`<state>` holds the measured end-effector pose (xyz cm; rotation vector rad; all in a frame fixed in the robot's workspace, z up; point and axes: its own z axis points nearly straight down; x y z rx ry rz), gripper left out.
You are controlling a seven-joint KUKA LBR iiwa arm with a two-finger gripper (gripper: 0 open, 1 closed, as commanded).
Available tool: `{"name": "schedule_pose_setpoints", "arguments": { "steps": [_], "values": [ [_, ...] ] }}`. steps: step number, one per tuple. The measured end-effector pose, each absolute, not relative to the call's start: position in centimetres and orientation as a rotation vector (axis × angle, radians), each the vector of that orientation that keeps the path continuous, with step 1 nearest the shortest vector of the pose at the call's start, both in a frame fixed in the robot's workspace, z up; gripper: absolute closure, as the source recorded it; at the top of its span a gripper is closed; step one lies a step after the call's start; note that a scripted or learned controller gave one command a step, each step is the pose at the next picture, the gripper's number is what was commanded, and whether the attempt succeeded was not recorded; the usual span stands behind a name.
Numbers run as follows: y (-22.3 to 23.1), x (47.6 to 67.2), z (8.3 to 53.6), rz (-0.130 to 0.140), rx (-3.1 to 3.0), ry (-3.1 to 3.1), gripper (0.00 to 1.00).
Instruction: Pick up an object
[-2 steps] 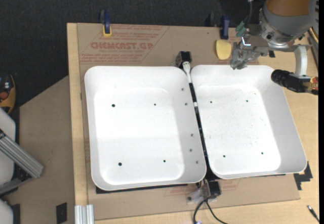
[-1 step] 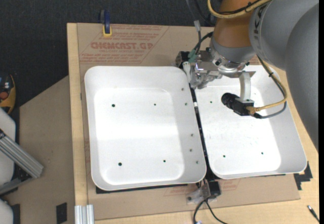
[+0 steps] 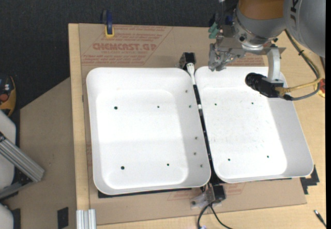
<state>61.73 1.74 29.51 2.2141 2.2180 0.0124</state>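
My gripper (image 3: 219, 63) hangs from the grey arm with its orange band, over the far left corner of the right white bin (image 3: 289, 135), just past that bin's back rim. The frame does not let me tell how it is set, and I see no object in it. The left white bin (image 3: 103, 119) lies beside it, showing its white floor with a few small dark dots. The right bin's floor looks the same. A black cylinder (image 3: 261, 84) on a white bracket sticks out from the wrist over the right bin's back edge.
Both bins rest on a brown board (image 3: 134, 42) printed with red lettering. A blue clamp (image 3: 108, 24) grips its back edge. Black clips (image 3: 187, 60) hold the seam between the bins at the back and at the front (image 3: 214, 194). A cable (image 3: 305, 88) trails off to the right.
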Motion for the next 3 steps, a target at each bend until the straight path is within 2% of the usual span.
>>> {"name": "schedule_pose_setpoints", "arguments": {
  "steps": [1,2,3],
  "values": [
    [11.6,63.5,26.4,0.006,2.211,2.232,1.0],
    [7.6,62.3,30.1,0.005,2.222,2.215,1.0],
    [7.5,57.7,32.9,-0.002,2.223,2.223,1.0]
  ]
}}
